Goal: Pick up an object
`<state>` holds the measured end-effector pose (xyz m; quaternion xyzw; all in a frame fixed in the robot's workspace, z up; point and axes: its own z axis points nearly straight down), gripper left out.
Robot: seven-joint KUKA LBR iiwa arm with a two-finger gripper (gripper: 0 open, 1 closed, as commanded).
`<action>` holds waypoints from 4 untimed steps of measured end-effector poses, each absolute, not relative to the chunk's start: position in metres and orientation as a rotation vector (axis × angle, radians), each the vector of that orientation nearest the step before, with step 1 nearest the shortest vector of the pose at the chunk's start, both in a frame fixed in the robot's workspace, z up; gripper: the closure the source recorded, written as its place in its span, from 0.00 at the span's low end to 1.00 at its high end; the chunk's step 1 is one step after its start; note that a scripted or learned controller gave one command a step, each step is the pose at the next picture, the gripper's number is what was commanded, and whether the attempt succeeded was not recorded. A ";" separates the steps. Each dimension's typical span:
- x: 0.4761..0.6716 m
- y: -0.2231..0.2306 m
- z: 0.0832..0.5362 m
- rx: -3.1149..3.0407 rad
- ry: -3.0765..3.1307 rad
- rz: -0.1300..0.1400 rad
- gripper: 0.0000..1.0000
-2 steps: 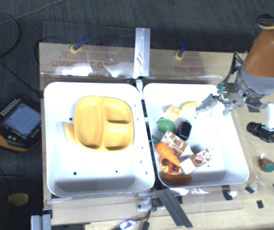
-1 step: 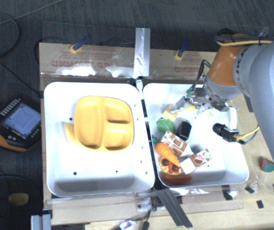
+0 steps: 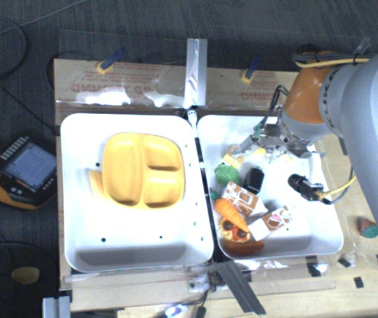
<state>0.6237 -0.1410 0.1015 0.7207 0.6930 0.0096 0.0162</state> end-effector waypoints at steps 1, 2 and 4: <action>0.596 -0.125 0.101 2.214 2.181 0.033 0.00; 0.580 -0.146 0.090 2.253 2.170 0.010 0.00; 0.653 -0.082 0.183 2.236 2.205 -0.006 1.00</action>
